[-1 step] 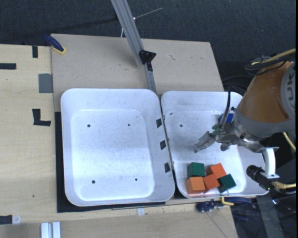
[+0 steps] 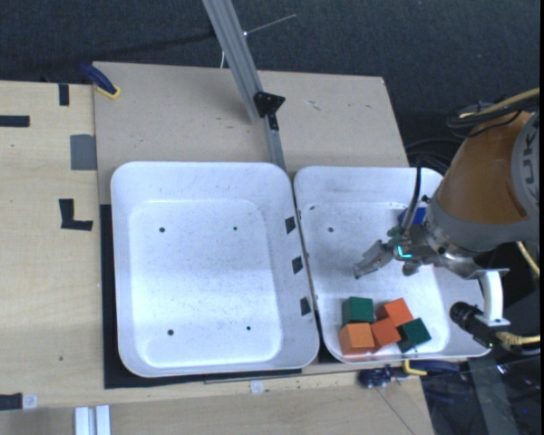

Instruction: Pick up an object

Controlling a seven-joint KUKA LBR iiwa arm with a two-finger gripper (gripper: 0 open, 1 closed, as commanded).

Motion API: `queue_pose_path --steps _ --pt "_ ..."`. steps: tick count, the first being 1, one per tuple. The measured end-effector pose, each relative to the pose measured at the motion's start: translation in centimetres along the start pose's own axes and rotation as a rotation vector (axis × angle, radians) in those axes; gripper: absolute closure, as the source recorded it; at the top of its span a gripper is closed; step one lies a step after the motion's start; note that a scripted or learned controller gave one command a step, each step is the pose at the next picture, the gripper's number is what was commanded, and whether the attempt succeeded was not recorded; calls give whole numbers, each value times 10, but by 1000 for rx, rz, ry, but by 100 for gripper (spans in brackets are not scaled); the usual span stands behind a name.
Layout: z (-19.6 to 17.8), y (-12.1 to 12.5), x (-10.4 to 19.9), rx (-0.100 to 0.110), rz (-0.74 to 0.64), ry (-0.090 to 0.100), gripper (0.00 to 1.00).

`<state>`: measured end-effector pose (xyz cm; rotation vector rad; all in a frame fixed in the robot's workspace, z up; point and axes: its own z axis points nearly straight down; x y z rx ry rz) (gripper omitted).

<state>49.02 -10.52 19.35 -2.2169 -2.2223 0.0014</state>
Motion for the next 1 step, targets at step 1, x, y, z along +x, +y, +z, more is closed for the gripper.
queue_pose_path --steps 1 --pt "56 6 -6 5 2 -1 0"
